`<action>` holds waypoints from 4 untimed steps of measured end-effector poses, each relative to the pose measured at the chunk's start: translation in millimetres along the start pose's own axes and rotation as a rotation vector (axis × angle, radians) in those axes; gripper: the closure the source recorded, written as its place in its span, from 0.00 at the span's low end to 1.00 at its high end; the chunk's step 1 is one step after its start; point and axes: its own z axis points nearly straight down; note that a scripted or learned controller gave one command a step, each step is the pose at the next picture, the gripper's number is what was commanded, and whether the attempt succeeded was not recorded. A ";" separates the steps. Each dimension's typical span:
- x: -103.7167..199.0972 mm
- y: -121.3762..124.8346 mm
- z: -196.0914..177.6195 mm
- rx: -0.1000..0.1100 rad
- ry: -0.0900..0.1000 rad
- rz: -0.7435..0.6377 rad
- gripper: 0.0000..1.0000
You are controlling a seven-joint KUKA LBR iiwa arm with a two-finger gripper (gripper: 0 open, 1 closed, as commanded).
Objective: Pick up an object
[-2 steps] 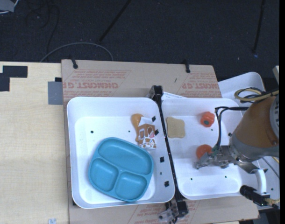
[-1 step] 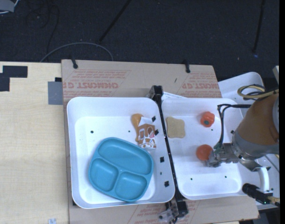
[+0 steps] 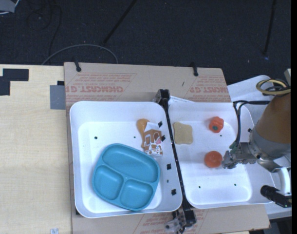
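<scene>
The gripper (image 3: 230, 160) is seen low in the right bin (image 3: 221, 196), at the right of the frame, just beside an orange ball (image 3: 213, 159); whether it is spread or pressed together cannot be told. For a sound pick, the tool should be centred over the ball before being closed, since a round object is likely to roll aside. On the cardboard (image 3: 139, 82) above the bins, reddish print is seen upside down, too indistinct to be read reliably.
</scene>
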 end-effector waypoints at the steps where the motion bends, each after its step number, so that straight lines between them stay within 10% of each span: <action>1: -10.1 5.6 -53.8 -0.002 -0.001 0.000 1.00; 2: -3.2 12.4 -101.7 -0.002 -0.001 -0.001 1.00; 4: 110.3 32.4 -88.3 0.006 0.003 -0.004 1.00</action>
